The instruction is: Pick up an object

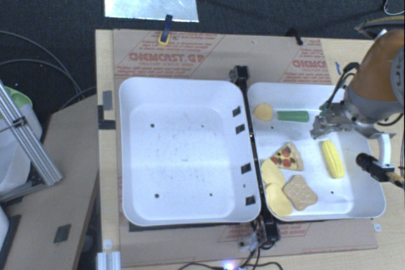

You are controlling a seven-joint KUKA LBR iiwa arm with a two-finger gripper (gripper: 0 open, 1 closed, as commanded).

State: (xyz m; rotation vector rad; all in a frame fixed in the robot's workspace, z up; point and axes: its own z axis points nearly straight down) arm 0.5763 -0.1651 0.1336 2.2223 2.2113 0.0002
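Bench, 2 white bins side by side.

- Left bin (183,155): white floor w/ faint specks.
- Right bin (354,202): holds all items.
 - Green stick (292,116): far part of bin, long axis left-right.
 - Round yellow piece (264,112): just left of green stick.
 - Corn cob (332,158): mid-right, long axis running near-far, slight tilt.
 - Pizza slice (288,158): left of corn, apart from it.
 - Toast (299,193): near side, overlapping pale yellow slices (275,190) at bin's left wall.
- Gripper (323,125): low over right bin, arm in from right. Claw state: cannot tell, tips dark and blurred into one mass; nothing seen pinched.

Key relation: 2 candidates flank the claw. Green stick lies just left and slightly far of tips, nearly touching. Corn lies just near of tips, its far end closest. Judgement: green stick likeliest target; jaws should close across its short width, i.e. near-far. Risk: stick may roll away.
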